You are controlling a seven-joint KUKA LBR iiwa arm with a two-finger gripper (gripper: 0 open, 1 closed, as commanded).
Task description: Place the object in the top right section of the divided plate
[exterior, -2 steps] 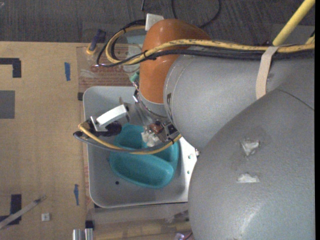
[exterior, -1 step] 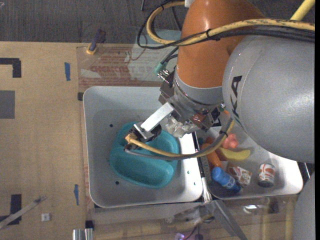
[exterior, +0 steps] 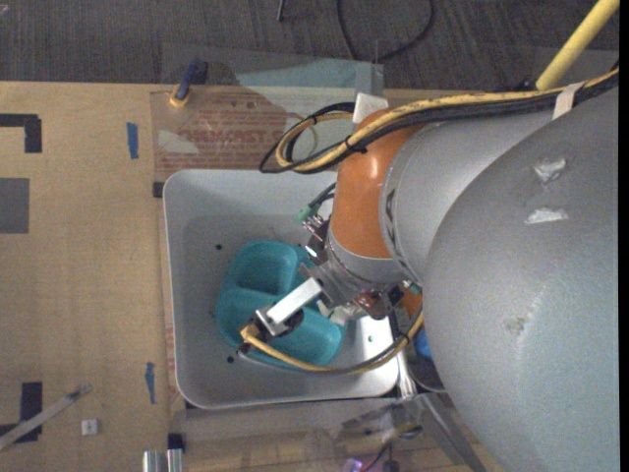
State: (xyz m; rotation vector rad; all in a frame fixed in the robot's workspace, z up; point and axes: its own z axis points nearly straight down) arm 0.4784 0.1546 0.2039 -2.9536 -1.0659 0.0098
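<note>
No legible text or labels

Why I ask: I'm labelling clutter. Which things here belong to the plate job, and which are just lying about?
Job: teal divided plate; white bin holding it; arm above the plate. The object to place: cannot tell.
Lying about: blue tape strip; small tool at the far edge of the bench; black cable on the floor; grey rod at lower left.

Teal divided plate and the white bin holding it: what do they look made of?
Teal divided plate: probably moulded plastic, smooth with a soft sheen; the even colour and rounded section walls suggest it. White bin: likely plastic too, matte, with rounded moulded corners, though painted metal cannot be ruled out.
</note>
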